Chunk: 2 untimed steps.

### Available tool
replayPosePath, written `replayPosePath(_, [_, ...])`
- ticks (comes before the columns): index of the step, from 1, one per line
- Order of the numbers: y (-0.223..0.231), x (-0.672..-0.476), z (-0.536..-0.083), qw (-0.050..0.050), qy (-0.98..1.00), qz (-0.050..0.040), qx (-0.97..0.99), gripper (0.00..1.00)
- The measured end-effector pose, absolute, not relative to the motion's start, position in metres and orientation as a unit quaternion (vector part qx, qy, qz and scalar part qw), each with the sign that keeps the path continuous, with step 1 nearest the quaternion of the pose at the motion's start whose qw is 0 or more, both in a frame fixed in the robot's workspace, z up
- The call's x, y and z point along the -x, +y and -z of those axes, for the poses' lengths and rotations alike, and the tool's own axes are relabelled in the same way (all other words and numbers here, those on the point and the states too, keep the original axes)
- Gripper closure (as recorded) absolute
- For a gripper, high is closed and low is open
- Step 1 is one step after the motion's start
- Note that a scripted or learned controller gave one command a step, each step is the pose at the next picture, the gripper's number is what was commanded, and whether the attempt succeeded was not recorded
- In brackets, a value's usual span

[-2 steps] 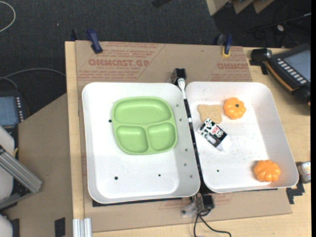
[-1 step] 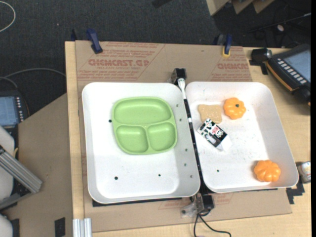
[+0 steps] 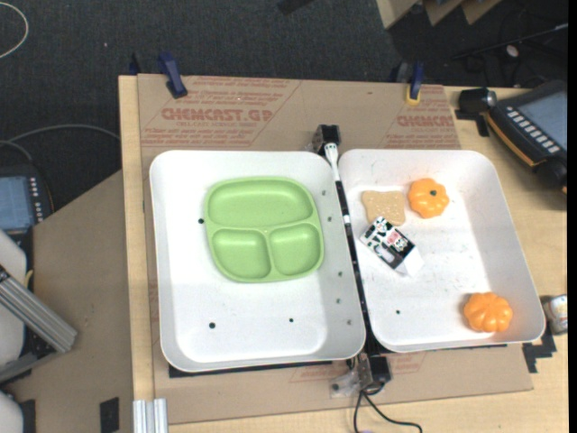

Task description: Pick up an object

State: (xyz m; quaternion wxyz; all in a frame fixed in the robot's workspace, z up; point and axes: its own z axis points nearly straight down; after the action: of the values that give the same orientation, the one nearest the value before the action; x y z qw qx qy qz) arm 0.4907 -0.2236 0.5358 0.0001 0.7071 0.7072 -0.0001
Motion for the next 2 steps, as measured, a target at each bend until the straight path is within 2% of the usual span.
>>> replayPosePath(1, [-0.223, -0.479, -0.536, 0.0, 0.707, 0.0001, -0.707, 1.0])
replayPosePath(2, [-0.224, -0.506, -0.535, 0.002, 0.708, -0.0002, -0.707, 1.0])
